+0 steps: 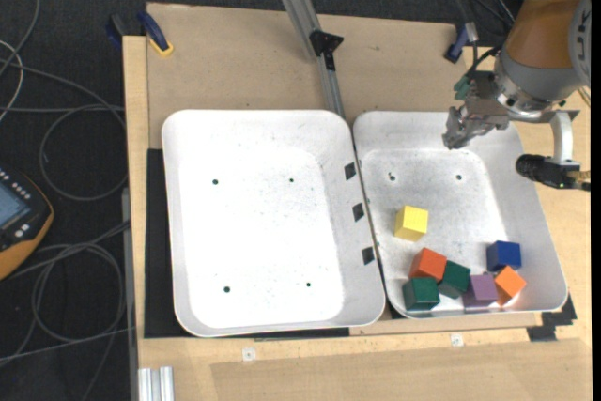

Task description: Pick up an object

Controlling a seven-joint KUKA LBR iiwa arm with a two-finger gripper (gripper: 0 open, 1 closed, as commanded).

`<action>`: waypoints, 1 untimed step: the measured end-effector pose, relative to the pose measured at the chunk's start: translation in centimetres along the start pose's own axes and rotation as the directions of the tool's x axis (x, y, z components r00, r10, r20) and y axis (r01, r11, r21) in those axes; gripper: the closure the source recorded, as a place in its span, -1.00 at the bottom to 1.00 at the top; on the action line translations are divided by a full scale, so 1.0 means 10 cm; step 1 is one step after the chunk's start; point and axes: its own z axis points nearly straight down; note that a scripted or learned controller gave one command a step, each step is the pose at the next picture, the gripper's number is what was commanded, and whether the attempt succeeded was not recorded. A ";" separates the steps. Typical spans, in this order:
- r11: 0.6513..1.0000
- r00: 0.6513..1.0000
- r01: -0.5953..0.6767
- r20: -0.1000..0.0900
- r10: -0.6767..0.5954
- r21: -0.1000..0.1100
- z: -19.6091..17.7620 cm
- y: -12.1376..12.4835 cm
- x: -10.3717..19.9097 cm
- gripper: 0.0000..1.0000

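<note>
1. From the camera above the bench, we see two shallow white bins with rounded corners and smooth, finely speckled floors, resting side by side on a pale wooden board.
2. The left bin (254, 221) has four small dark dots on its floor.
3. The right bin (470, 192) holds seven small, matte cubes. A yellow cube (410, 223) sits alone near the middle.
4. Along the near edge we find a cluster: an orange-red cube (430, 264), two dark green cubes (422, 293) and (456, 277), a purple cube (483, 288), an orange cube (510, 282) and a blue cube (503, 254).
5. The gripper (457, 136), grey metal under the arm's smooth orange band, hangs over the far edge of the right bin, well apart from the cubes. We cannot tell how its jaws stand; nothing shows between them.
</note>
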 end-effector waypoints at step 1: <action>1.000 1.000 0.000 0.000 0.000 -0.001 -0.55 0.02 0.00 1.00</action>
